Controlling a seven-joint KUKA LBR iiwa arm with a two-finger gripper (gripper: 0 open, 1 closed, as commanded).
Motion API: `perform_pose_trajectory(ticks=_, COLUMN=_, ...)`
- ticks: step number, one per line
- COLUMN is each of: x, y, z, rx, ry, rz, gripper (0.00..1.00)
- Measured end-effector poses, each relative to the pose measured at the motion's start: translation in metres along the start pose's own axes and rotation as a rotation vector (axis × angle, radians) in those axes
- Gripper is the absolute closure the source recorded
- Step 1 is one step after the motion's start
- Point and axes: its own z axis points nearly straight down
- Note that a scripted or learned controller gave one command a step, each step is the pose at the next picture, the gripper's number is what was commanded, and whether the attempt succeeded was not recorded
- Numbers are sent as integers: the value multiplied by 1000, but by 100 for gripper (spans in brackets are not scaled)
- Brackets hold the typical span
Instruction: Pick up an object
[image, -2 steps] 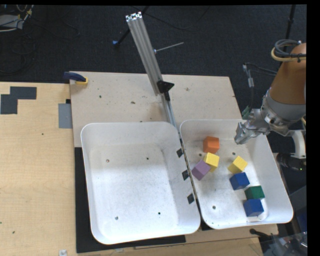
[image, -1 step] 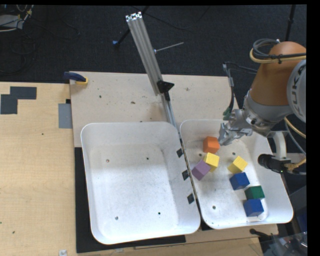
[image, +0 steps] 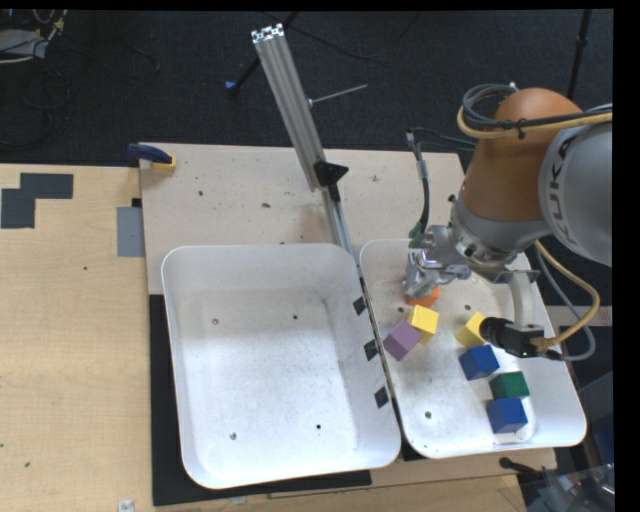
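My gripper (image: 424, 280) hangs low in the right bin (image: 440, 440), near its back left part. Its metal fingers (image: 418, 272) stand directly over an orange block (image: 425, 296), of which just a sliver shows beneath them. I cannot see if the block sits between the fingers or only under them. Just in front lie a yellow block (image: 424, 319) and a purple block (image: 401, 341). Further right are a second yellow block (image: 472, 329), a blue block (image: 479, 361), a green block (image: 512, 384) and another blue block (image: 507, 414).
The left bin (image: 185, 300) lies beside the right one, parted by a rim with black clips (image: 371, 349). A slanted aluminium bar (image: 295, 110) rises behind the bins. The arm's black cable (image: 520, 338) hangs over the right bin's right side.
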Motion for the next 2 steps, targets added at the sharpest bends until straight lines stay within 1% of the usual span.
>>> perform_pose_trajectory(ticks=1, x=60, y=-3, z=-6, rx=-2, ry=0, rz=-2, gripper=100)
perform_pose_trajectory(ticks=2, x=115, y=-11, z=-4, rx=0, ry=-1, rz=-1, gripper=100)
